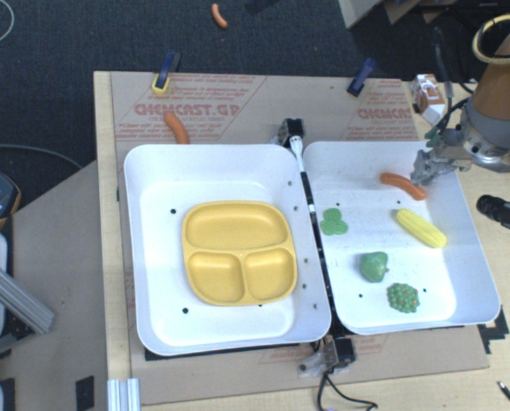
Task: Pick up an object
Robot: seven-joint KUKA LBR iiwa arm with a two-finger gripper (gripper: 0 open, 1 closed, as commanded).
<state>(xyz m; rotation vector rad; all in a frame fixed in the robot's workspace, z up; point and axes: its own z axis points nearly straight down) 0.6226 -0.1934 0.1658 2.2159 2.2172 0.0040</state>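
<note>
An orange toy hot dog (402,184) is seen lying in the right bin (469,255), in its far half, tilted slightly, with its right end just at the gripper (428,169). The gripper is positioned low over the bin, touching or just beside that end of the hot dog; no object is seen between its fingers, and whether they are spread or closed cannot be told. The grey wrist with the orange band (499,88) is seen just right of and above the hot dog, past the bin's far right corner. A yellow corn cob (421,228) is laid near the hot dog, toward the camera and slightly right. A flat green leaf-shaped toy (333,223) is placed left of the hot dog, near the bin's left wall. A green pepper-like toy (374,266) and a green bumpy broccoli-like piece (402,297) are set further from the hot dog, toward the near edge. Well left of the hot dog, a yellow divided plate (238,252) is held in the left bin (148,229). A second orange sausage (176,128) is seen on the cardboard (238,101) beyond the left bin, and another (219,14) on the dark floor, both well apart from the hot dog.
</note>
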